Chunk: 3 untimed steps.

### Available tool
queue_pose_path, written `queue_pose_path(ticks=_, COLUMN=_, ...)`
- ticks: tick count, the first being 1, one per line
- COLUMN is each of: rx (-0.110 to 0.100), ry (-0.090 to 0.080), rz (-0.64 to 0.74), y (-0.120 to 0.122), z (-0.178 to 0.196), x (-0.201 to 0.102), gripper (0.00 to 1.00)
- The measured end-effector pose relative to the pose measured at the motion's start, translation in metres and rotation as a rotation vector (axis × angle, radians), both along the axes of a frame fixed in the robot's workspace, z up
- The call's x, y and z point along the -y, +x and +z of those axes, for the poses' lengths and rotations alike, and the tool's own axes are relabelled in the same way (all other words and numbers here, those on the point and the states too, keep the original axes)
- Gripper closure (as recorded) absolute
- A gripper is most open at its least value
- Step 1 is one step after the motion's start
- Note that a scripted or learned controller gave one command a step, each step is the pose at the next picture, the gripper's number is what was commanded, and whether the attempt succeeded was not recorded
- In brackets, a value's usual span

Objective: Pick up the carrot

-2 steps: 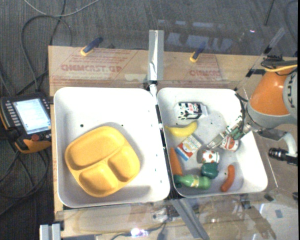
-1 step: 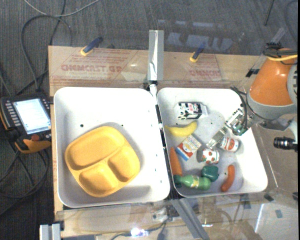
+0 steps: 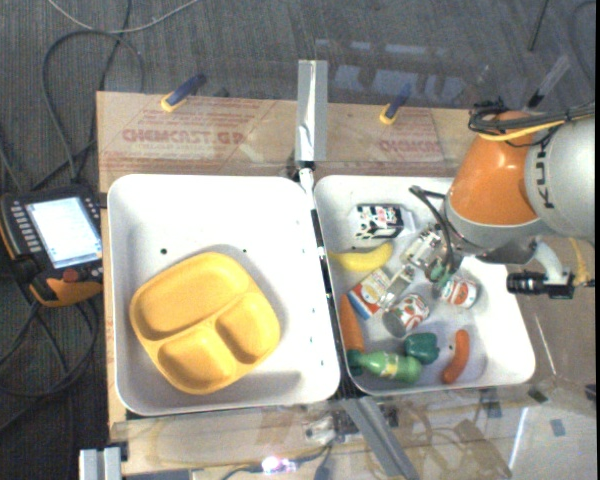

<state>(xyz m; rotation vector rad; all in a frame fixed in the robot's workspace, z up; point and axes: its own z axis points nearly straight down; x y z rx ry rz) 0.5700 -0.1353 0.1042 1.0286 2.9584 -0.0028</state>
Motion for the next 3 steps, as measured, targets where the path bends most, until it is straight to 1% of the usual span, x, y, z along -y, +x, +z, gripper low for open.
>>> queue_pose_path(ticks=1, rx=-0.02, ry=-0.003, rz=0.368, y=0.055, z=-0.008, x=-0.024, gripper=0.0)
queue_pose_path(ticks=2, rx=0.022, ry=-0.012, rz=0.367, y=0.064, z=0.006, x=-0.026, gripper=1.0)
queue_pose_path(ticks=3, rx=-0.003, ry=0.001, rz=0.258, y=0.07, z=0.163, x=0.033, gripper=1.0)
